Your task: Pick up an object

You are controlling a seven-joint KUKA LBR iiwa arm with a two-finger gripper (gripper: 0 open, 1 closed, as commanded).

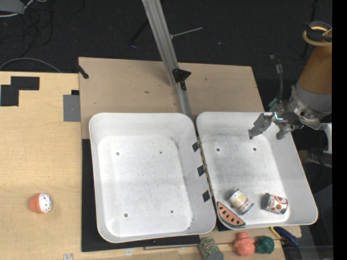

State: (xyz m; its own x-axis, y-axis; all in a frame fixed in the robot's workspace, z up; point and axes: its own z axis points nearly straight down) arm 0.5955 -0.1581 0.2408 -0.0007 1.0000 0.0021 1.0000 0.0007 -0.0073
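Observation:
My gripper (269,128) hangs over the far right part of the right bin (255,161), its two dark fingers spread apart with nothing between them. At the near end of that bin lie a small can (239,200) with a light label, a red and white can (274,203) on its side, and a watermelon slice (230,214) at the near left corner. All three lie well toward the front of the bin from the gripper.
The left bin (143,177) sits beside the right one. On the bench in front lie a dark can (208,248), a pink toy (244,244) and a green toy (264,245). A red and white ball (40,203) rests far left. A metal rail (165,47) slants behind the bins.

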